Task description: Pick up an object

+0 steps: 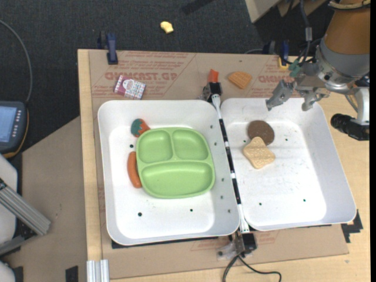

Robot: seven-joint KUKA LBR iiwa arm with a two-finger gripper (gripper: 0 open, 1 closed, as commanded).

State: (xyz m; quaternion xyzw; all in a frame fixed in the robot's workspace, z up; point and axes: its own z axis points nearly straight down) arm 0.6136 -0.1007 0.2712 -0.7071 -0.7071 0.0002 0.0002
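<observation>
In the right bin (305, 204) lie a round brown cookie (261, 131) and a tan cracker-like square (259, 153) just below it, touching. My gripper (292, 98) hangs above the bin's far edge, up and to the right of the cookie, fingers spread apart with nothing between them. The left bin (117, 210) bears a green divided plate (174, 162), an orange sausage-shaped toy (134, 169) along the plate's left side, and a small teal and red piece (139, 127) at the plate's upper left corner.
Behind the bins on the cardboard lie a tan piece (239, 79), a small orange and black clip (212, 82) and a printed packet (130, 87). A blue clamp (110, 46) holds the board's far left edge. A yellow bit (167, 26) lies on the floor.
</observation>
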